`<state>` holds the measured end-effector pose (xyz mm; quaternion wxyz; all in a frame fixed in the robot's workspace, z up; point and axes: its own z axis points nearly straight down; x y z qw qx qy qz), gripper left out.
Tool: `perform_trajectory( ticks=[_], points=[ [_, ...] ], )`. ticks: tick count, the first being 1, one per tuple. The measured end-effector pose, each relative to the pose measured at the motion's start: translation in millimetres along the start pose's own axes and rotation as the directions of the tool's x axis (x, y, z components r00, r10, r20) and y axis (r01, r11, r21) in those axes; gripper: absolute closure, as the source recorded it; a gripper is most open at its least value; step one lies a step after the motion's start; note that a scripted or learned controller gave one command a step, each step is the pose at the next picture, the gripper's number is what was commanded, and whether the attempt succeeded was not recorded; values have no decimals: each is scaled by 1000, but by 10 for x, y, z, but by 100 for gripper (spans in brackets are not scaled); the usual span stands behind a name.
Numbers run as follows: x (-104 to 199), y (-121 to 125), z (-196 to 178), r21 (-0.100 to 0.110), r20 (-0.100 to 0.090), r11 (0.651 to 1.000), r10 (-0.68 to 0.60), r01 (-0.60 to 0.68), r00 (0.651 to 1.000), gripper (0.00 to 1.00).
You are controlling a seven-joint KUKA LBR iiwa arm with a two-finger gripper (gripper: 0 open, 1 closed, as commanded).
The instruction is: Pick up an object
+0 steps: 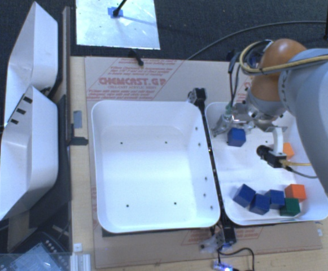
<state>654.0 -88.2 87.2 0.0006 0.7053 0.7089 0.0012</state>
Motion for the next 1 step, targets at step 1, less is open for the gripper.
perform_trajectory(
  ticks=[1],
  points=[
    [-29,-5,-106,0,1,1000,3,-3,1000,100]
  ],
)
